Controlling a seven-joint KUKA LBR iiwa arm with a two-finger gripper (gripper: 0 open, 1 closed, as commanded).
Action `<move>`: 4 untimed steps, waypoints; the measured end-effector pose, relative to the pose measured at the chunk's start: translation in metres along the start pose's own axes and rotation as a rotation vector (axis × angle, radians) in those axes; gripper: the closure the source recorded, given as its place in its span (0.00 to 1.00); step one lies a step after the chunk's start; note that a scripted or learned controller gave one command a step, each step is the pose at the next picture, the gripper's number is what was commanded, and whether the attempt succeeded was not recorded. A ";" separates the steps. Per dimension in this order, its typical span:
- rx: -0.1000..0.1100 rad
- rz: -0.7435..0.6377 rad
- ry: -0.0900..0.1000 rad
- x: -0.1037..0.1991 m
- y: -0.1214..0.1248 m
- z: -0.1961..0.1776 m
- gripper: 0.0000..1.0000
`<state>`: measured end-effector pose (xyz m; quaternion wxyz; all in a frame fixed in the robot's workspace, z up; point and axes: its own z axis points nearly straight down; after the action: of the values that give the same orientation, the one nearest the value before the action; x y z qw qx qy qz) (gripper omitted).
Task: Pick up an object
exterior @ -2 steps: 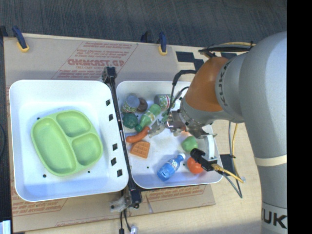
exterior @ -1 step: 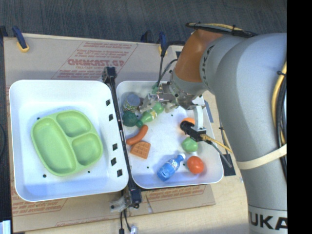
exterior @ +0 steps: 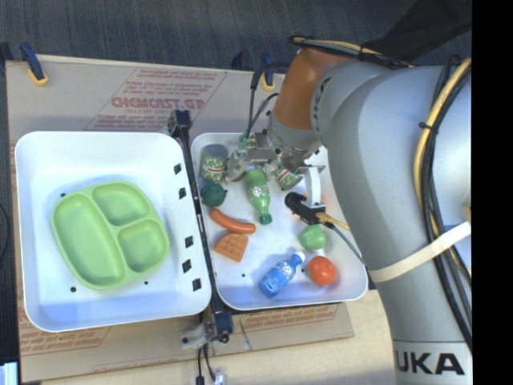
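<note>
Cardboard covers the table [exterior: 160, 95] under two white bins. The left bin [exterior: 32, 215] carries a green divided plate [exterior: 108, 231], and the right bin [exterior: 345, 291] holds all the clutter. My end effector [exterior: 255, 160] hangs over the far end of the right bin — from this angle I cannot tell how far open it is, nor whether it has hold of anything.

The likeliest target, the green bottle [exterior: 258, 196], lies just beside it on the near side. A tin can [exterior: 214, 166] sits close on one flank and a second can [exterior: 288, 176] on the other. That crowding is my worry: a descent here may land on a can rim and shove things about instead of straddling the bottle. The bottle looks round and smooth, so I judge an off-centre squeeze could roll it free — toward the orange carrot [exterior: 232, 220] nearby.
</note>
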<state>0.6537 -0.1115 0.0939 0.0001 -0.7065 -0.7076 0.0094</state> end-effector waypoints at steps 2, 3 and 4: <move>-0.013 -0.007 0.016 0.085 0.003 -0.101 1.00; -0.016 -0.007 0.015 0.085 0.002 -0.102 0.00; -0.013 -0.010 0.013 0.084 0.002 -0.110 1.00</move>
<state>0.6574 -0.0265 0.2031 0.0004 -0.7029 -0.7113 0.0001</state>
